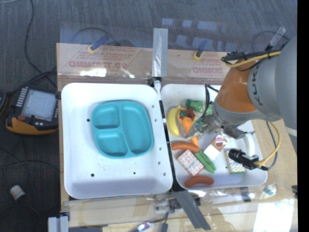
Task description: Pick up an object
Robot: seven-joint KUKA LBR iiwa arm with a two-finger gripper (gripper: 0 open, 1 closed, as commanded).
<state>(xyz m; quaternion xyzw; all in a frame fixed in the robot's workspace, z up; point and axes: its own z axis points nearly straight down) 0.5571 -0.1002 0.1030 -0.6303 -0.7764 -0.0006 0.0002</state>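
Gripper (pixel 205 125): lowered into the right bin (pixel 251 180), among the toy food at its middle. The orange wrist band and grey arm body cover it from above; whether it is apart, together or clamped on anything cannot be told. It sits just beside the carrot and the white block.

Left bin (pixel 77 178): one teal divided plate (pixel 121 128), three compartments, lying flat near the bin's centre.

Right bin, contents counted:
- one banana (pixel 173 121), at the far left, along the bin wall;
- one carrot (pixel 187 124), just right of the banana;
- one green item (pixel 195 104), far side, partly under the arm, type unclear;
- two red sausages, one (pixel 184 146) at mid-left, one (pixel 199 181) at the near edge;
- one patterned box (pixel 189 162), tilted, between the sausages;
- one green pod (pixel 206 162), just right of that box;
- one white block (pixel 212 152), touching the pod's far end;
- one small carton (pixel 235 167), near right, partly behind a black fitting (pixel 240 157);
- one red-and-white item (pixel 220 140), partly hidden.
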